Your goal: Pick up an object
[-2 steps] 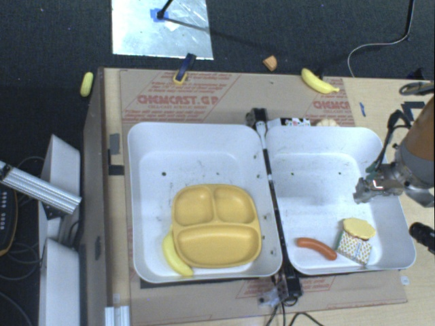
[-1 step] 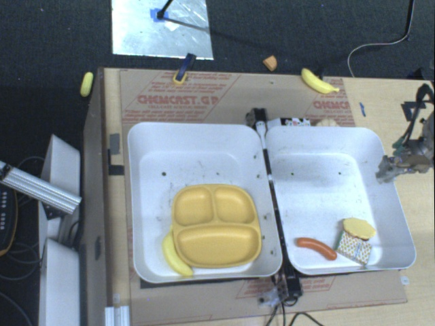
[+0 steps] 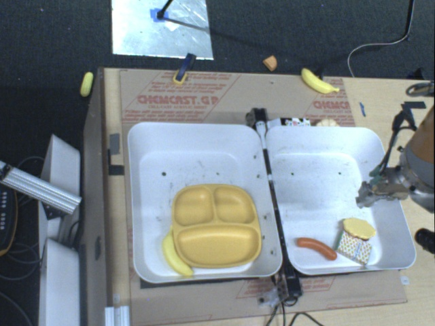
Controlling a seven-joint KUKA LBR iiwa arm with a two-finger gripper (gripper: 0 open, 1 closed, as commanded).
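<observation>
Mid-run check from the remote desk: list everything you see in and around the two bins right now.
divided plate: 1, yellow, left bin
banana: 1, yellow, left bin, against the plate's front-left edge
sausage: 1, orange-red, right bin, front
small jar: 1, patterned with yellow lid, right bin, front right
second banana: 1, yellow, bench behind the right bin
bins: 2, white, side by side
gripper: 1, grey, over the right bin's right side

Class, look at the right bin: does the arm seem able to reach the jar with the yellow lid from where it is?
Probably yes. The end effector hovers just above the jar, with bare bin floor between them; the sausage lies off to the side.
</observation>
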